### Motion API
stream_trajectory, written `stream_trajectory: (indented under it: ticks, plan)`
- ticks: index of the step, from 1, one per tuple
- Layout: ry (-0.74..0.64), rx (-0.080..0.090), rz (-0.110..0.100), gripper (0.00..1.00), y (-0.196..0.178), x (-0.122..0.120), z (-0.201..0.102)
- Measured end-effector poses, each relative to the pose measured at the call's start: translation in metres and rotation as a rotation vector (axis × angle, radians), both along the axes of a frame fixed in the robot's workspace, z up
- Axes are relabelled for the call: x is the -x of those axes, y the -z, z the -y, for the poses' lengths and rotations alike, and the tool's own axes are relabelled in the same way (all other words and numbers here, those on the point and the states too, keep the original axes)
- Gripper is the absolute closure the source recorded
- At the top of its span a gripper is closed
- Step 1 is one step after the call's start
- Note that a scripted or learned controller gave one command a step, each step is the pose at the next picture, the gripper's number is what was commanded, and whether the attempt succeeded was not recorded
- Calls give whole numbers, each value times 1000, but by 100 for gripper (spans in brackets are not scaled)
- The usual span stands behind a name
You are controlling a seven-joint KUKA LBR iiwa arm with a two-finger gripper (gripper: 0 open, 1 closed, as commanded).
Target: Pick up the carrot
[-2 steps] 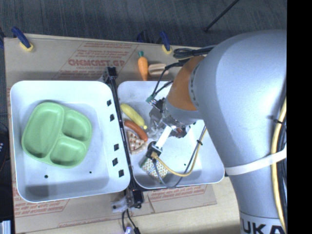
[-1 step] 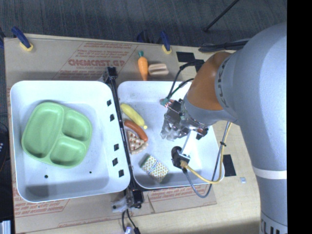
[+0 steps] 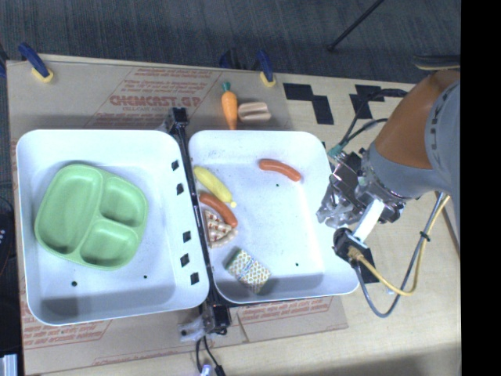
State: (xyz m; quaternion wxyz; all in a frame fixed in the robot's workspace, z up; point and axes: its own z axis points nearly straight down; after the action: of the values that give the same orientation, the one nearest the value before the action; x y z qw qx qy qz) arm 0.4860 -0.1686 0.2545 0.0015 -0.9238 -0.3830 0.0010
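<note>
Carrot (image 3: pixel 228 108) on bench beyond right bin (image 3: pixel 309 233), beside small bun (image 3: pixel 254 113). Gripper (image 3: pixel 335 210) over right bin's right rim. Green tray (image 3: pixel 90 215) in left bin (image 3: pixel 47 288).

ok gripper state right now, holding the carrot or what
gripper: cannot be told; it sits at the right bin's right rim, with the carrot lying outside the bins.

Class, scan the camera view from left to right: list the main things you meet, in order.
Green divided plate → banana → carrot → bun → sausage → gripper. The hot dog, waffle and patterned block overlap these in left-right position, so I leave them out.
</note>
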Motion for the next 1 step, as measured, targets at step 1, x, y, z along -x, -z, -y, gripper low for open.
stream_trajectory:
  ticks: [1]
  plan:
    - [-558,1,2,100,-37,7,24]
